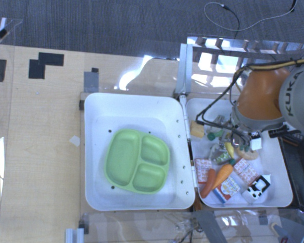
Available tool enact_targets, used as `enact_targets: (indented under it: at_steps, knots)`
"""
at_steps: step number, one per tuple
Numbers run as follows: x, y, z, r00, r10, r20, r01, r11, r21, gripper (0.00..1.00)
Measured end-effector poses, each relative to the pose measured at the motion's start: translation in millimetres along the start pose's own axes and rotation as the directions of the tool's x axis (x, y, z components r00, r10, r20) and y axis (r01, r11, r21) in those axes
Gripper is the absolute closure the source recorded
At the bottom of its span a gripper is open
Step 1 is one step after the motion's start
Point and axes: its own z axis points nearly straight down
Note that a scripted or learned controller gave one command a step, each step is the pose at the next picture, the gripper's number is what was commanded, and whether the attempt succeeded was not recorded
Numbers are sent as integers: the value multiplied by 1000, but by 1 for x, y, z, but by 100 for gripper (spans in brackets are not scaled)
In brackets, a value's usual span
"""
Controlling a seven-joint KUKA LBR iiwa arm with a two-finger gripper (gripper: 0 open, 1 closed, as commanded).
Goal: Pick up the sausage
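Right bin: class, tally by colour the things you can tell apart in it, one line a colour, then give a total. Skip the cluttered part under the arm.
Orange: 1, the toy carrot
Yellow: 1, the cheese-like block
Red and white: 2, the patterned packets
Black and white: 1, the cow-patterned toy
Total: 5
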Motion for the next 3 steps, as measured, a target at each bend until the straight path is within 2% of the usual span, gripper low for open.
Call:
enact_targets:
  at_steps: [1, 2, 3]
  knots:
    - [92, -17, -2, 998, -61, 3, 61, 998, 1, 0]
    - [51, -18, 0, 939, -344, -3, 344, 939, -2, 0]
    - [-2, 8, 1, 762, -647, -1, 647, 762, -3, 0]
